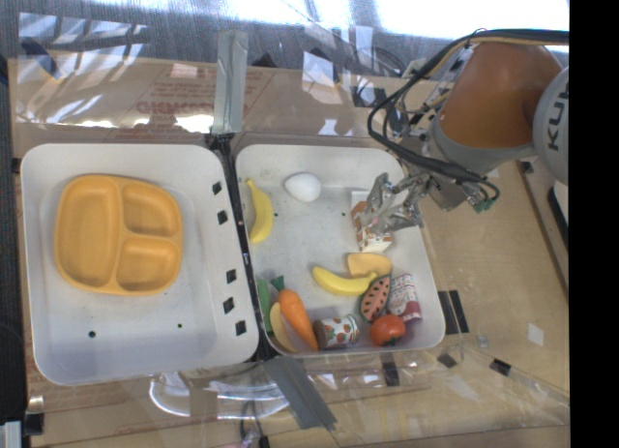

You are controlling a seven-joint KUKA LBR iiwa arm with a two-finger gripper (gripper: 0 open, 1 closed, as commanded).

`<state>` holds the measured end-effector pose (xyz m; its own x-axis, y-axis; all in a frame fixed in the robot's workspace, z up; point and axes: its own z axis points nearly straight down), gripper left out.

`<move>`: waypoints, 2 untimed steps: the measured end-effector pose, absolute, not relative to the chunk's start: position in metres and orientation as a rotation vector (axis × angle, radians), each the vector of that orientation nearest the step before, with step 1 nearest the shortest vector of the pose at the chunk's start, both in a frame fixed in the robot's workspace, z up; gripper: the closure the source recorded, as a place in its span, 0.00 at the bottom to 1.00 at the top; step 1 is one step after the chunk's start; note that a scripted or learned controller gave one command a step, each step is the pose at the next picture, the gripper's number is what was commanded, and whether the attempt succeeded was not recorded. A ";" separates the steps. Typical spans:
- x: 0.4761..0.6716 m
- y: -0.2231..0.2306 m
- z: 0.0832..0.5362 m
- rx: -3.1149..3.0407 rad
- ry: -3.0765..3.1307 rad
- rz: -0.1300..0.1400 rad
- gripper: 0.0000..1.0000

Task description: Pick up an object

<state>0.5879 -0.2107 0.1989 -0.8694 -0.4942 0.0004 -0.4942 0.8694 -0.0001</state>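
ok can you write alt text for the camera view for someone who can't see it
A grey and orange robot arm reaches from the right, its gripper low over a small brown and white item in the right bin, which also holds two bananas, a white egg, a carrot and other toy food. The left bin holds a yellow divided plate.

You see two white bins [39,243], a yellow-orange divided plate [118,234], two yellow bananas [259,212], a white egg [303,187], an orange carrot [296,314], a red tomato [387,330], and the arm's orange band [493,88].
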 end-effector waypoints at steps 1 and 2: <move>0.626 -0.146 0.246 0.755 -3.055 0.003 1.00; 0.561 -0.212 0.161 0.859 -3.019 -0.003 1.00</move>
